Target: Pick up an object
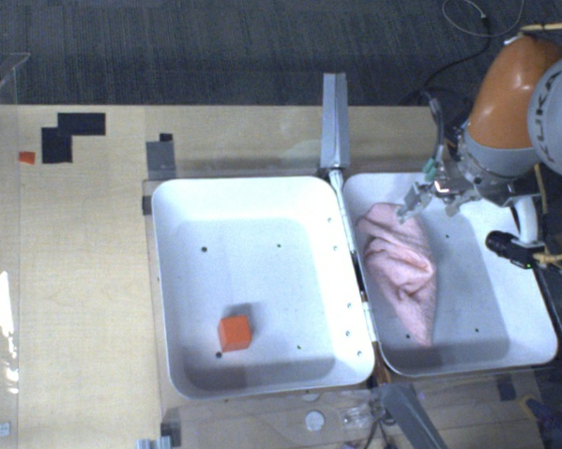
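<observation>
Bins: two shallow white bins, side by side; left bin [171, 272] at frame centre-left, right bin [494, 339] at centre-right, a grey divider between them.
Orange block [235, 333]: one, small, on the floor of the left bin, toward its lower left.
Pink cloth [400, 259]: one, crumpled, along the left side of the right bin, running from its upper part toward its lower middle.
Arm [514, 94]: one, orange band showing, at the upper right of the frame.
Gripper [430, 194]: one, over the upper part of the right bin, just above and right of the cloth's top end; fingers spread apart, nothing between them.
Black marks on bench: two, upper left.
</observation>
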You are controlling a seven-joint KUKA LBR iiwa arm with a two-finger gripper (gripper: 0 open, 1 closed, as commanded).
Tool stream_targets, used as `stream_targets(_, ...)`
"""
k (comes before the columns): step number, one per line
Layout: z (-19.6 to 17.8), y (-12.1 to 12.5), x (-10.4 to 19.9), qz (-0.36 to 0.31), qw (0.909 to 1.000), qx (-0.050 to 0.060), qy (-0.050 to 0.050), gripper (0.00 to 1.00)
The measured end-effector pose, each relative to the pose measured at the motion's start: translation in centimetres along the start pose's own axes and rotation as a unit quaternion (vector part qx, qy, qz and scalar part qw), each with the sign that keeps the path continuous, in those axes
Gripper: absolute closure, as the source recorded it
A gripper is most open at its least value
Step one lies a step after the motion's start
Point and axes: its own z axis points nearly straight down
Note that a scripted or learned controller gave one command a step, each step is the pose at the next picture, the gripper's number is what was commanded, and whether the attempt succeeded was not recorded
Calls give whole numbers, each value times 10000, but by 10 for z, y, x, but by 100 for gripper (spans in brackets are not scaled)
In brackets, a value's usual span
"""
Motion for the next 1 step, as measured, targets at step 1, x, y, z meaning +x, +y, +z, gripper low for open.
stream_targets(1, -18, 36, -21, 367, 9993, -23, -6, 0)
